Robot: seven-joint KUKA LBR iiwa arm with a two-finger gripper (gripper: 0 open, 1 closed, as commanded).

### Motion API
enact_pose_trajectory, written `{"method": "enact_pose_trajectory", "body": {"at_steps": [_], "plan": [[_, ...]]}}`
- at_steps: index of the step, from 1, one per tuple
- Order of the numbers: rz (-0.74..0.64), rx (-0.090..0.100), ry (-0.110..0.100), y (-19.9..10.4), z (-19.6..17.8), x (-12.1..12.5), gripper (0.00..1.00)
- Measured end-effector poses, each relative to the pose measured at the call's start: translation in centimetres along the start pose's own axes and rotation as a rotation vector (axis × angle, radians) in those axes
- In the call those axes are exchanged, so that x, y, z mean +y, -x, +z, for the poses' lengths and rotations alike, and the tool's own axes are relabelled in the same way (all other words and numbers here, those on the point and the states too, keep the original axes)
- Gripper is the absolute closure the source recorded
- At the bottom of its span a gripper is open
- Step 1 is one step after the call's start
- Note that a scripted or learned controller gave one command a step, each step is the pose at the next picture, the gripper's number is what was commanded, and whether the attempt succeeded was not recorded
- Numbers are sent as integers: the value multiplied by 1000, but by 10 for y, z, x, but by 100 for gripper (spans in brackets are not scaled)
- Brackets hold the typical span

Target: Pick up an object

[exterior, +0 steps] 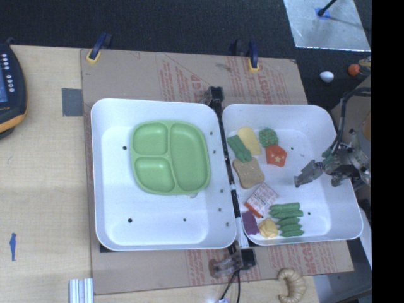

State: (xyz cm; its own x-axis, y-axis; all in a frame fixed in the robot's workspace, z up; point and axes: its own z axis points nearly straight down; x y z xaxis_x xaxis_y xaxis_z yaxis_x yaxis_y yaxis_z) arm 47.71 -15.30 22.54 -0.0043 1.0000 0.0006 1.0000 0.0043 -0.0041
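Note:
Several toy foods lie in the right bin [315, 120]: a yellow piece [249, 139], a dark green knobbly piece [267, 136], a red block [276, 156], a long green piece [238, 148], a tan slice [247, 172], a pink-and-white packet [261, 199], green bean pods [287, 211], a small yellow item [268, 228] and a purple one [250, 223]. My gripper [323, 175] hangs over the right side of this bin, right of the red block. Its fingers stand apart, open, with nothing between them.
The left bin [113, 219] holds a green divided plate [170, 156]. A black divider rail [226, 169] runs between the bins. A pendant [9, 87] lies at the far left. Clamps [253, 55] hold the cardboard base. A tan curled object [291, 284] sits in front.

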Motion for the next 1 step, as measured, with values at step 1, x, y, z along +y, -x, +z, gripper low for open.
{"method": "enact_pose_trajectory", "body": {"at_steps": [1], "plan": [[-5, -1, 9, -38, 133, 73, 0]]}}
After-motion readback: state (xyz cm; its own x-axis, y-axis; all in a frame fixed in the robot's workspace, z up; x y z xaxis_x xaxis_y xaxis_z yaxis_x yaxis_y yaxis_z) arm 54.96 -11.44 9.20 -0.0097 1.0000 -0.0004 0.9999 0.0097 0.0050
